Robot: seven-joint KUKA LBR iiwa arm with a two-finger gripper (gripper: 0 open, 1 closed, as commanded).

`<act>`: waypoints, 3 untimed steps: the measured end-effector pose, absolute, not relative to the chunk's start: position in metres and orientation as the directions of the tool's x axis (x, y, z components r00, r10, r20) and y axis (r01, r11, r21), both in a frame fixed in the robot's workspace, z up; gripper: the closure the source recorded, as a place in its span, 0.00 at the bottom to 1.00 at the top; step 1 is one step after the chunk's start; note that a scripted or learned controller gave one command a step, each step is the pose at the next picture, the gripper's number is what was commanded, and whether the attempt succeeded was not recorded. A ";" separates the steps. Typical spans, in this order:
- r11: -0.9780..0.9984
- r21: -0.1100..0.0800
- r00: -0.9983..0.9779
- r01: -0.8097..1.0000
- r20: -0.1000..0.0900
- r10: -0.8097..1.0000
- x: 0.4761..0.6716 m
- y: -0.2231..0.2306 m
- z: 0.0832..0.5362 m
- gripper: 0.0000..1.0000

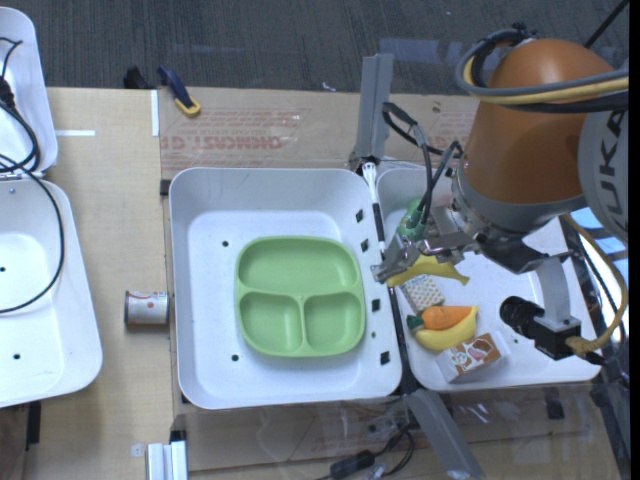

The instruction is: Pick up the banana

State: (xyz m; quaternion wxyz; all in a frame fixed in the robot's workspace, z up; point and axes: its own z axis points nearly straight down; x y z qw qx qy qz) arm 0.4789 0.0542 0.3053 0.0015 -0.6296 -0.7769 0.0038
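The banana (pixel 432 268) is a small yellow curved toy at the left side of the right bin (pixel 560 368), hanging just over a pale waffle-patterned piece (pixel 423 292). My gripper (pixel 398 264) reaches down from the big orange-banded wrist and is shut on the banana's left end, close to the wall between the two bins. The banana's right tip points toward the bin's middle.
In the right bin lie an orange carrot (pixel 450 317), a yellow piece (pixel 438 339) under it, a small white and red box (pixel 472 356) and a green item (pixel 412 218). A green divided plate (pixel 300 296) sits in the left bin (pixel 185 268). On the bench at the left lies a small can (pixel 147 308).
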 end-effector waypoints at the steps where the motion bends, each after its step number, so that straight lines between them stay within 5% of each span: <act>1: 0.401 -0.008 -0.401 0.916 0.001 0.916 0.478 0.060 0.203 1.00; 2: 0.322 -0.007 -0.322 0.947 -0.001 0.947 0.520 0.092 0.232 1.00; 3: 0.323 -0.007 -0.323 0.946 -0.001 0.947 0.547 0.060 0.258 1.00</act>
